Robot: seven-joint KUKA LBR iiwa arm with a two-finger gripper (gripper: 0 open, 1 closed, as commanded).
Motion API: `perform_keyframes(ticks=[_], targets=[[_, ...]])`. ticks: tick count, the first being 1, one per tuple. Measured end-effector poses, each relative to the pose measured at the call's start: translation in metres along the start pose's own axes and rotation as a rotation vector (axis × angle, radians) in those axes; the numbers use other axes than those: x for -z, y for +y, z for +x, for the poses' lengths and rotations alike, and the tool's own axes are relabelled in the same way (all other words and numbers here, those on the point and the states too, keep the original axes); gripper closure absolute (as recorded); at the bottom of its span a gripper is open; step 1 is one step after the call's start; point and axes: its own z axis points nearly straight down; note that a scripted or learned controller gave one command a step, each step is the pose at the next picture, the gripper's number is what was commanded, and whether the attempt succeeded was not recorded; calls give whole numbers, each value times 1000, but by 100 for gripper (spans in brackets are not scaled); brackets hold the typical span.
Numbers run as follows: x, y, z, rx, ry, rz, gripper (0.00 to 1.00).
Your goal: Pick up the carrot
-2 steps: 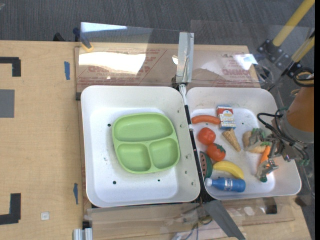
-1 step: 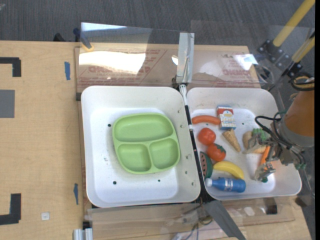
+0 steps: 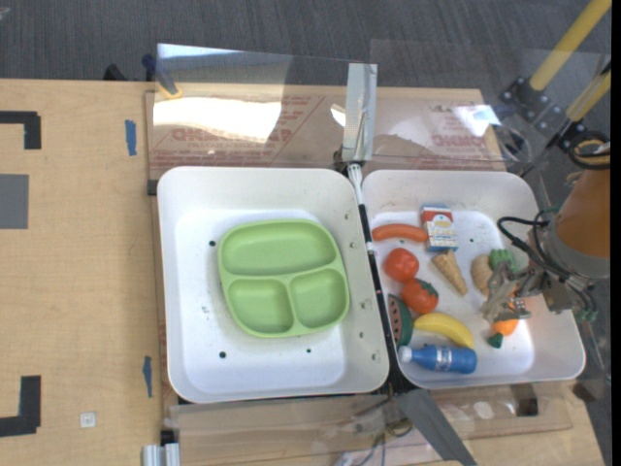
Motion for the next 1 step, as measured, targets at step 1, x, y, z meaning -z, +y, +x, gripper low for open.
perform_keyframes(ticks=[1], targets=[[-11,12,13,343,6,-2,100]])
